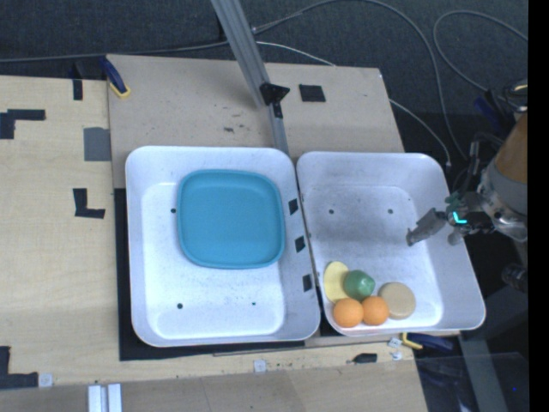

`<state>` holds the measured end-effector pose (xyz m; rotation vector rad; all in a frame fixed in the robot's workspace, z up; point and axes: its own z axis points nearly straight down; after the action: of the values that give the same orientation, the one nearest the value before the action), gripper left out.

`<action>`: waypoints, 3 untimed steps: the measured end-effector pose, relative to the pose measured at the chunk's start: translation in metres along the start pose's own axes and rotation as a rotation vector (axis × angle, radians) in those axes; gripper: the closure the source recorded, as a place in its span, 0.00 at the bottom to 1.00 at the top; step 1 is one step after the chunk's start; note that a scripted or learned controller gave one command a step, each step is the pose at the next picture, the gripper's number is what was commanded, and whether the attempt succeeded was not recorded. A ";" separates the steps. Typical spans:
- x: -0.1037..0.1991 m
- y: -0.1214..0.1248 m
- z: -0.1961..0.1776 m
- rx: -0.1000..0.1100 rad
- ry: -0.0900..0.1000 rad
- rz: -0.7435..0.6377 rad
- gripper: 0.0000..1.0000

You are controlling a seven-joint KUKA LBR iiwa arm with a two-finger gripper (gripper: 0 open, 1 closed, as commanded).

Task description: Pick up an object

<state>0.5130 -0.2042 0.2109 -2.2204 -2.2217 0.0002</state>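
Approach step: my claw (426,227) (finger spread cannot be told) hovers up-right of the fruits (367,295); next, descend onto one.

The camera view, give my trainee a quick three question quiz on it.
1. True or false: the blue plate lies in the left bin.
2. How many orange balls sit in the right bin: A one, B two, C three?
3. Fill in: the claw is over the ____ bin.

Key: 1 true. 2 B, beside a green ball and a beige piece. 3 right.
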 end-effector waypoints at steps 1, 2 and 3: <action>0.000 0.000 0.000 0.000 0.000 0.000 0.00; 0.005 0.008 0.051 0.004 0.001 0.000 0.00; 0.001 0.006 0.113 0.006 0.001 0.000 0.00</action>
<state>0.5193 -0.2034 0.0978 -2.2174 -2.2179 0.0049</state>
